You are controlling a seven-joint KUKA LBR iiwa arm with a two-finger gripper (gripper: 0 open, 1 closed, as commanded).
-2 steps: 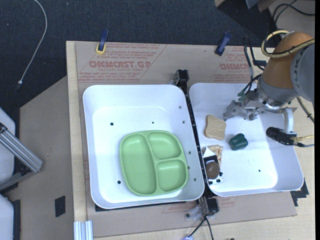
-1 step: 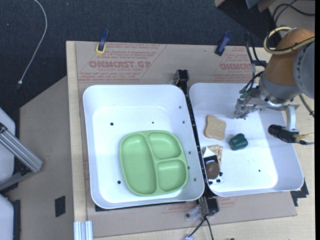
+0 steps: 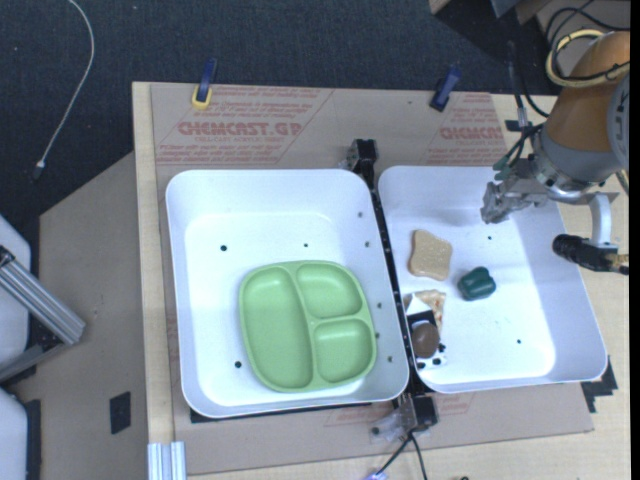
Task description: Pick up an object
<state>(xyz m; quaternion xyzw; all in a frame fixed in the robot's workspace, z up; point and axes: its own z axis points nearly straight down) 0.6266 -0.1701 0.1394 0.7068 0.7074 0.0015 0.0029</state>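
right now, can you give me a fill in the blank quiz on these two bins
1. The green divided plate lies in the ____ bin.
2. That plate has ____ compartments.
3. The slice of bread lies in the ____ bin.
4. The gripper hangs over the ____ bin.

Missing words: left; three; right; right

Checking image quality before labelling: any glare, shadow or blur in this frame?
Camera view: even, soft light; the white bins look bright but not blown out; faint shadow under the pincer; the toast slice and green tray are sharp, the pincer slightly soft.

tray point(image 3: 305, 326) in left bin point(image 3: 200, 218) | bread point(image 3: 431, 255), pepper point(image 3: 476, 284) in right bin point(image 3: 560, 338)
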